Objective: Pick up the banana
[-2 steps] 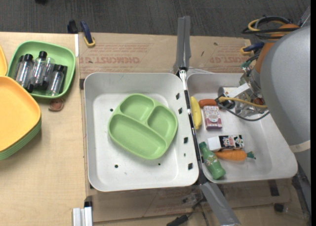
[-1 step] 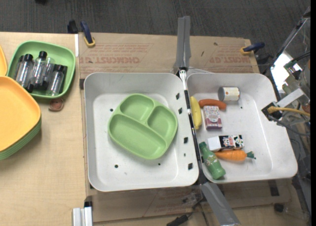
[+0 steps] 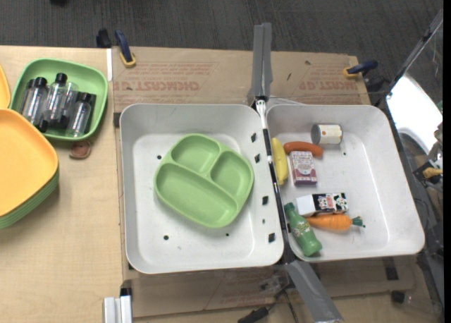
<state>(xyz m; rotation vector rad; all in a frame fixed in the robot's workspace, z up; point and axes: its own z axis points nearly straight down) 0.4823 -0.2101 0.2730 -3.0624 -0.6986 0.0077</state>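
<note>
A yellow banana [image 3: 279, 161] lies lengthwise along the left wall of the right white bin [image 3: 380, 173], close to the divider between the bins. A red sausage [image 3: 303, 148] and a small pink carton [image 3: 304, 168] lie just to its right, almost touching it.
The right bin also holds a small can [image 3: 328, 132], a black-and-white carton [image 3: 323, 203], a carrot [image 3: 331, 222] and a green bottle [image 3: 303, 230]. A green divided plate [image 3: 204, 180] sits in the left bin [image 3: 141, 194]. A green tray of bottles [image 3: 59, 100] and orange plates [image 3: 21, 173] stand at far left.
</note>
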